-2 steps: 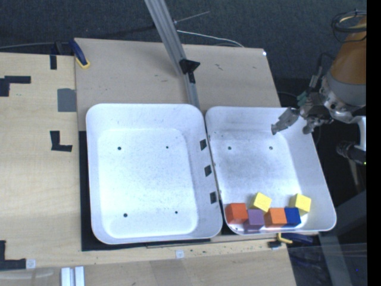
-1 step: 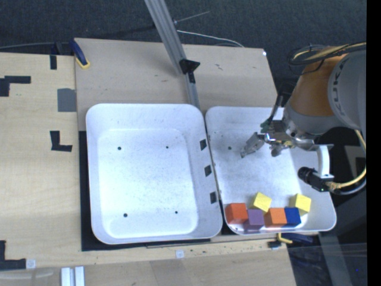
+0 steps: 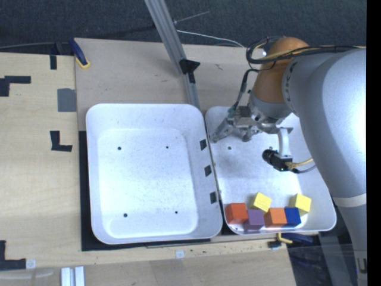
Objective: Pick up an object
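White shallow bins, two, side by side on a pale wooden tabletop [image 3: 36, 177]. Left bin [image 3: 95, 159] — larger, speckled floor, bare. Right bin [image 3: 229, 162] — partly covered by the arm.

Blocks, six, clustered along the right bin's near edge: orange block [image 3: 236, 211] at the left end; purple block [image 3: 256, 218] beside it; yellow block [image 3: 262, 201] just above and between; second orange block [image 3: 276, 217]; blue block [image 3: 292, 216] touching that one; second yellow block [image 3: 302, 203] at the right end.

Grey arm [image 3: 333, 124] with orange band, entering from the right. Pincer [image 3: 229, 130] — over the far end of the right bin, near the wall shared with the left bin; whether wide or narrow, cannot tell. All blocks lie well apart from it, at the opposite end of the same bin.
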Action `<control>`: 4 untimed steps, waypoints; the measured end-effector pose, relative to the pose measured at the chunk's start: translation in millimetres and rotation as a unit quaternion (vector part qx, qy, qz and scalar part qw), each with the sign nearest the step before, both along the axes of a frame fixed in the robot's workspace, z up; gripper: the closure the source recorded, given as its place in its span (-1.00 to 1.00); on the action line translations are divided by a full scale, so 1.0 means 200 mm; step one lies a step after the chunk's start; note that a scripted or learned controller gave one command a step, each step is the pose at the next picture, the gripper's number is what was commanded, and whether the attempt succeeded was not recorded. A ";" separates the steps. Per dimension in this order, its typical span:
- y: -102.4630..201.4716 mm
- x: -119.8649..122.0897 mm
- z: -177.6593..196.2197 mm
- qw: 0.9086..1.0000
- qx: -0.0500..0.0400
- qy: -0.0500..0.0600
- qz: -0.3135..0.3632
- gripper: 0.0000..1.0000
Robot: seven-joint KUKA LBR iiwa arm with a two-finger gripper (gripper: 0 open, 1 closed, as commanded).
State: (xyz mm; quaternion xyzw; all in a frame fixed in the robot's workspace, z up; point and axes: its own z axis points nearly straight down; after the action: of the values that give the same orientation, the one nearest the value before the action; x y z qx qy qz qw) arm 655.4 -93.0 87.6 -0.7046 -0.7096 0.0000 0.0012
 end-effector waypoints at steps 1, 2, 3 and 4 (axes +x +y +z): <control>-0.02 -0.01 0.07 1.000 -0.001 0.000 -0.002 1.00; -0.02 -0.01 0.12 1.000 -0.002 0.001 -0.002 1.00; -0.01 -0.01 0.16 1.000 -0.002 0.002 -0.001 1.00; -0.02 -0.01 0.16 1.000 -0.003 0.002 -0.001 -1.00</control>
State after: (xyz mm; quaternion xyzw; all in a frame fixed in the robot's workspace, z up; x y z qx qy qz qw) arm 653.2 -96.2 119.8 -0.7055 -0.7087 0.0035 0.0005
